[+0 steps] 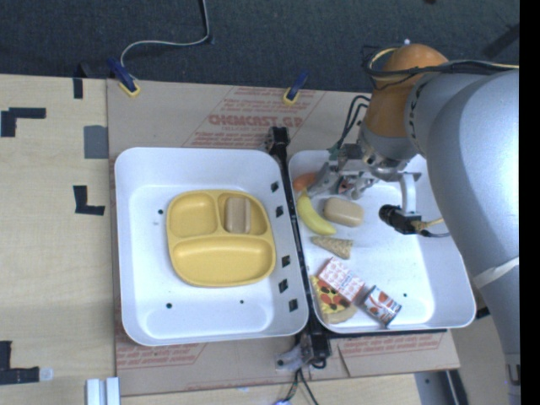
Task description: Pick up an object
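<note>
My gripper (342, 178) hangs low over the far left part of the right bin (439, 298), just above a beige bun-shaped piece (344, 212). A yellow banana (314, 217) lies to the left of that piece, and an orange item (306, 180) peeks out beside the gripper. Further forward lie a tan wedge (332, 245), a red and white carton (340, 280), a pizza slice (330, 305) and a small red can (381, 305). Nothing shows between the fingers.
The left bin (135, 251) holds a yellow divided tray (219, 260) with a tan item (238, 215) in its top right compartment. A black divider (285, 218) runs between the bins. The grey arm (472, 150) covers the right side of the bench.
</note>
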### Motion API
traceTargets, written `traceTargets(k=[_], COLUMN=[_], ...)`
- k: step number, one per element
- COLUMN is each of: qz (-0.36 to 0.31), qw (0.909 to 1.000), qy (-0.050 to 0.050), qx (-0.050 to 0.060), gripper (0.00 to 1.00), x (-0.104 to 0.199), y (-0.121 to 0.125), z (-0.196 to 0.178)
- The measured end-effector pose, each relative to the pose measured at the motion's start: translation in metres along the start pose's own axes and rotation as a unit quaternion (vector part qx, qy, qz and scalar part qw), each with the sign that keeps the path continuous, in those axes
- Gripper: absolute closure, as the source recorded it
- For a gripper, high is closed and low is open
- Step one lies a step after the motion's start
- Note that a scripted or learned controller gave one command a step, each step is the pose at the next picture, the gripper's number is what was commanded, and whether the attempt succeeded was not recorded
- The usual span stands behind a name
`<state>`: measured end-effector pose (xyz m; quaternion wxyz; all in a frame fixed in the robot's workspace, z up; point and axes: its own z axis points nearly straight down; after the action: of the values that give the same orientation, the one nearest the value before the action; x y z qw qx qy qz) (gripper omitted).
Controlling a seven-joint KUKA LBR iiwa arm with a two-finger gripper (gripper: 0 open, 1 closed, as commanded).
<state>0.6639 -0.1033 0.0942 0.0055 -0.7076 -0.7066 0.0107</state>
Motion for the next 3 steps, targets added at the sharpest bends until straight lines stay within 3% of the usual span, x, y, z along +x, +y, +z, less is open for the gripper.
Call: traceTargets(k=[1,2,3], qz=[0.003,0.002,0.002], qw=[1.0,1.0,1.0], qy=[0.0,0.0,-0.001], qx=[-0.001,-0.001,0.0], gripper=[0.0,1.0,0.0], x=[0.0023,0.0032,0.0021], y=[0.0001,0.0,-0.0005], z=[0.0095,0.0003,0.0004])
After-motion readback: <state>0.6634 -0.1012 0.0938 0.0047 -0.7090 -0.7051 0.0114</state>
